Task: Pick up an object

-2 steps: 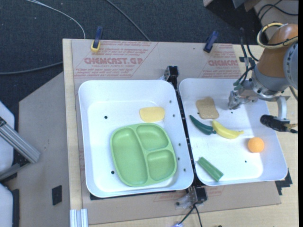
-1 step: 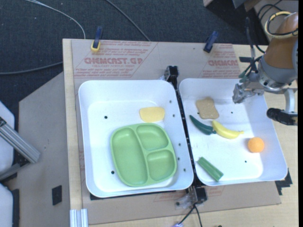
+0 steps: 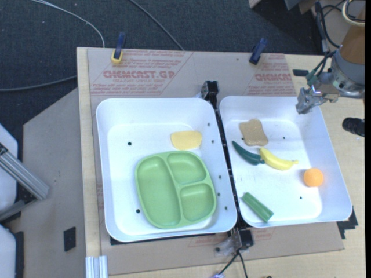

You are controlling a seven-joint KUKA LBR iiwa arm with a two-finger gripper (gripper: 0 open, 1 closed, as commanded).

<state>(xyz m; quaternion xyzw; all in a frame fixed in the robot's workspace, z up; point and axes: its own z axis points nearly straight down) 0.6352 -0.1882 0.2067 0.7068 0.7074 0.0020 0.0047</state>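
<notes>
Dark carpet surrounds a bench bearing 2 white bins. Right bin (image 3: 324, 138) holds a yellow banana (image 3: 278, 160) touching a dark green pepper (image 3: 248, 154), a tan bread slice (image 3: 253, 132) just above, an orange ball (image 3: 313, 178) and a green block (image 3: 257, 207). Gripper (image 3: 305, 104) hovers over that bin's far right corner — grasping nothing, finger state unclear. Left bin (image 3: 110, 155) has a green divided plate (image 3: 175, 189) and a yellow piece (image 3: 186, 139).

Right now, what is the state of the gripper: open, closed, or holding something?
Gripper: cannot be told; it hangs over the far right corner of the right bin, with nothing visibly in it.
</notes>
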